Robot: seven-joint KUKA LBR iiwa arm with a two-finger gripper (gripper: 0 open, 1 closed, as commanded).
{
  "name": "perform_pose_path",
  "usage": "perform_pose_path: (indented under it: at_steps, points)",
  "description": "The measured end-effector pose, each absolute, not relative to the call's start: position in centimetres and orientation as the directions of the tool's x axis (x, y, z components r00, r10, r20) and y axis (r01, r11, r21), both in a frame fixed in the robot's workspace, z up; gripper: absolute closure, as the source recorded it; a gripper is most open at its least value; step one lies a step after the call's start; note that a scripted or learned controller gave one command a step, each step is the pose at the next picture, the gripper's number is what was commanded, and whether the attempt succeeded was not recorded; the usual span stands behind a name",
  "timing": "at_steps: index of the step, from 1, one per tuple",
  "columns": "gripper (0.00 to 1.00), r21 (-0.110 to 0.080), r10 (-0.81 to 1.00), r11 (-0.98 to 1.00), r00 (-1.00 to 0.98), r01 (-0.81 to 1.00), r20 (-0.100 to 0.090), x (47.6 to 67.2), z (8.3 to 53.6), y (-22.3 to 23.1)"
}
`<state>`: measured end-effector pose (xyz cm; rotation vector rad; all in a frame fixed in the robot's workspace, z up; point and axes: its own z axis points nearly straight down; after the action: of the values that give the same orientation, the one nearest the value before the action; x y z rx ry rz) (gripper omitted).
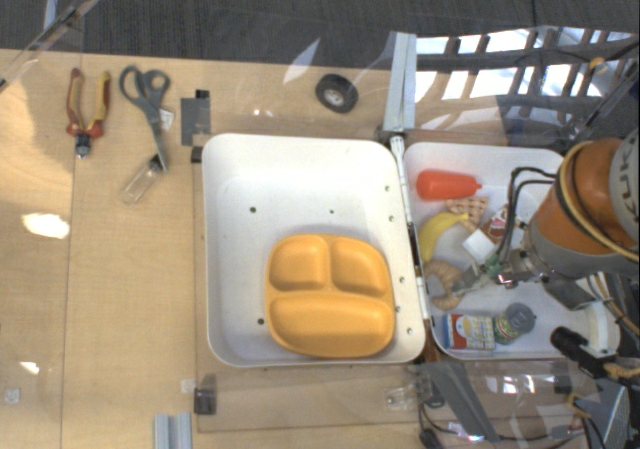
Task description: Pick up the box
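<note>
The box (467,331) lies flat in the right bin (540,152), down by the near wall. It is a small carton with blue, white and red print. A round grey tin (518,319) sits just beside it on the right. A little heap of toy food lies just above it: a yellow banana (440,234), a red-orange carrot shape (447,184) and some small tan bits I cannot name.

The arm (590,207) reaches in from the right. Its gripper (487,269) hangs over the middle of the bin, above the heap and a bit up from the box. It is too small and blurry here, so I cannot tell if it is wide or closed. Nothing I can see is held in it.

I think the box is light, like thin card. It is likely stiff along its edges but soft in the flat middle, so a hard squeeze could dent it. The print looks smooth, so it may slip a little.

The best hold, I think, is across its two long sides near the middle — that way it should not tip. The bin wall is close on the near side and the tin is close on the right, so there is not much room to come down.

The left bin (240,167) holds a yellow tray (330,292) with three parts, well away from the box.
</note>
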<state>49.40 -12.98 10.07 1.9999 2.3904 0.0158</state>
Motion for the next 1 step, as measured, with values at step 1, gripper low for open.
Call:
perform_pose_path:
  at_steps: [1]
  points:
    - [0.00, 0.026, 0.999, -0.040, 0.040, 0.999, -0.006, 58.91, 9.47, -16.37]
